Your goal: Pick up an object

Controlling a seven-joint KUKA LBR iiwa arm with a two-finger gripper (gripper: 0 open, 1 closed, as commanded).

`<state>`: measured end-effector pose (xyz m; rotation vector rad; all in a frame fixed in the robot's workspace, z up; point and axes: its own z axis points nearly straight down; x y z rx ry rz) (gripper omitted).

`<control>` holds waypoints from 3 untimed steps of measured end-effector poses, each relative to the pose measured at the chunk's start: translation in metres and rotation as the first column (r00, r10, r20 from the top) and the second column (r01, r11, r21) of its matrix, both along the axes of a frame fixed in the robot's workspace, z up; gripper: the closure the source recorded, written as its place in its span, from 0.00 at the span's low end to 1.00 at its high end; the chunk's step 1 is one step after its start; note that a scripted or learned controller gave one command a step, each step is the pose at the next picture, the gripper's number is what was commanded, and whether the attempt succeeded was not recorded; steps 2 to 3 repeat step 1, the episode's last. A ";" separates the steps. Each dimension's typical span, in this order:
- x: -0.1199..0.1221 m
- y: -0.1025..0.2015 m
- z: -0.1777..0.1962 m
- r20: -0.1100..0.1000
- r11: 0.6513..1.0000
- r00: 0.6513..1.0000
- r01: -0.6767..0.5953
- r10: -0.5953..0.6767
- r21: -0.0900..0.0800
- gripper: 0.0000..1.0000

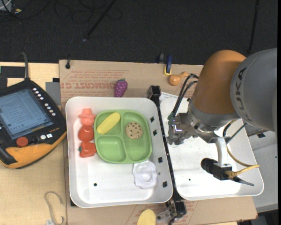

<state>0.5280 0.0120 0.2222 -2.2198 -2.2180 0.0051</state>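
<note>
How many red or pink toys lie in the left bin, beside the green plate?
3, in a column along the plate's left edge: a pink one at the top, a red one in the middle, a red one at the bottom. None looks hidden.

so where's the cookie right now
The cookie lies in the upper right compartment of the green tray in the left bin, just right of the corn.
</note>
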 end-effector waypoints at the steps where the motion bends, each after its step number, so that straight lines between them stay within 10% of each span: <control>1: 0.007 0.015 0.013 0.003 1.000 1.000 -0.001 0.001 0.000 1.00; 3: 0.007 0.015 0.013 0.003 1.000 1.000 -0.001 0.001 0.000 1.00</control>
